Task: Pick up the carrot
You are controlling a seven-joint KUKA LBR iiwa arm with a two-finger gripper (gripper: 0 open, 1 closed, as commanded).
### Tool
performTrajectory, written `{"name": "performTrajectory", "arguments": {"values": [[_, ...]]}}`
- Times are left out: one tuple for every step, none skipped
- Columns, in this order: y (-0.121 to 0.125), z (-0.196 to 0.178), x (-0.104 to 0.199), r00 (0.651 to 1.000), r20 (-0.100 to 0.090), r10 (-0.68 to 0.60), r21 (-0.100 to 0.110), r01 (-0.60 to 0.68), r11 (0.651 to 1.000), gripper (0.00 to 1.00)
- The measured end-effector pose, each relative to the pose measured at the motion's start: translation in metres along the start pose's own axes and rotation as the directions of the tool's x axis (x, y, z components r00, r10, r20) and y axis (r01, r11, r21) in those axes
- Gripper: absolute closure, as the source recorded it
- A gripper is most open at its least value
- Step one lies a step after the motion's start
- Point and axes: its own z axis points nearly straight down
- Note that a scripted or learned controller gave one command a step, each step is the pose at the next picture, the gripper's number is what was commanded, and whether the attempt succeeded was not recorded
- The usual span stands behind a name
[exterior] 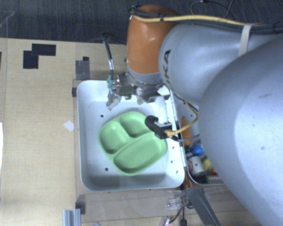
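Camera view, left to right.

- Pale wooden bench [33, 140]. Black block-shaped marks [39, 54] are printed on it near the far left. No lettering on them.
- Left white bin [87, 140], shallow, with small holes in its floor.
- Gripper [114, 96] hangs over the bin's far-left corner, above bare white floor and just beyond the plate's rim. A thin dark cable runs up from it. Whether it is open or shut cannot be told from this angle; nothing is seen in it.
- Light green divided plate [132, 142] lies flat in the middle of that bin, with three compartments, two small and one large.
- Black fitting [154, 125] with a yellow cable sits over the plate's right edge.
- Carrot [187, 134]: a narrow orange sliver just past the bin's right wall, at the edge of the right bin [194, 179], mostly hidden under the arm. Too little shows to be sure of it. It is well apart from the gripper.
- Small clutter [198, 158] near it, blue, yellow and red pieces, too small to name.
- Arm [236, 102]: grey housing and an orange band [144, 41]. The letters "KA" [166, 58] read sideways on the grey shell; the rest of the word is hidden.
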Motion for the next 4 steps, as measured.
{"name": "performTrajectory", "arguments": {"values": [[0.076,0.115,0.006,0.989,0.001,0.150,0.002,-0.150,0.989,0.00],[0.014,0.133,-0.055,0.986,0.000,0.167,-0.004,-0.167,0.986,0.00],[-0.014,0.087,-0.020,0.911,0.000,0.412,0.002,-0.412,0.911,0.00],[-0.052,0.127,0.031,0.881,-0.017,0.474,-0.023,-0.474,0.880,0.00]]}}
